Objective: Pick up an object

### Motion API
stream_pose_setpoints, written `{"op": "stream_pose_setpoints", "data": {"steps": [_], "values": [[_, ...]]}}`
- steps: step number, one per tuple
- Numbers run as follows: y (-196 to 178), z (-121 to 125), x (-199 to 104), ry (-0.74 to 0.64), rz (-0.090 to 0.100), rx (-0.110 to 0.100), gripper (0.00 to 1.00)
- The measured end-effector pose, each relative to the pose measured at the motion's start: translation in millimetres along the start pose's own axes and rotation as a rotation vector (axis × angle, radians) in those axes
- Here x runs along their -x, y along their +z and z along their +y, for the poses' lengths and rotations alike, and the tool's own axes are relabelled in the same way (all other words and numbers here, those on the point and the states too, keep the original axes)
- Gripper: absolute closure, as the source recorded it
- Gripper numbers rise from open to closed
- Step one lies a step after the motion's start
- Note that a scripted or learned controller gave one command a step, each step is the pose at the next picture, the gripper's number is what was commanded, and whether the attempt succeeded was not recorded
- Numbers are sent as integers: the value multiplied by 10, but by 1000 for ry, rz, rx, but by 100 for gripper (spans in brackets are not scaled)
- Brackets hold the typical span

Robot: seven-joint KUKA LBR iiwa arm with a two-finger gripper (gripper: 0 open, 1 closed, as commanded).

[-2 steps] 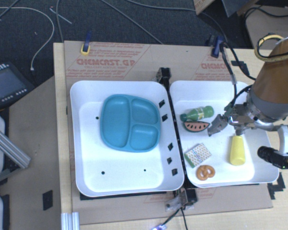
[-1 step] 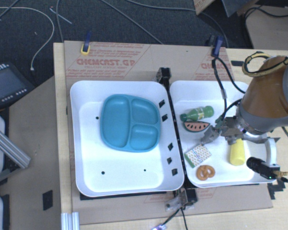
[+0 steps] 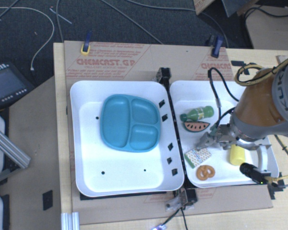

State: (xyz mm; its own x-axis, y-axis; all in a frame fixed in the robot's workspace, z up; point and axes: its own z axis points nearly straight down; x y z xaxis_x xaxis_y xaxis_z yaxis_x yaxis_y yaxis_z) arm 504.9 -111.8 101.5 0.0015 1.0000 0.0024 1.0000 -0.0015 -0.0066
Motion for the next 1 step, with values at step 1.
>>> {"op": "stream_pose_setpoints", "data": {"steps": [1], "values": [[-138, 13, -7, -1, 0, 6, 100]]}}
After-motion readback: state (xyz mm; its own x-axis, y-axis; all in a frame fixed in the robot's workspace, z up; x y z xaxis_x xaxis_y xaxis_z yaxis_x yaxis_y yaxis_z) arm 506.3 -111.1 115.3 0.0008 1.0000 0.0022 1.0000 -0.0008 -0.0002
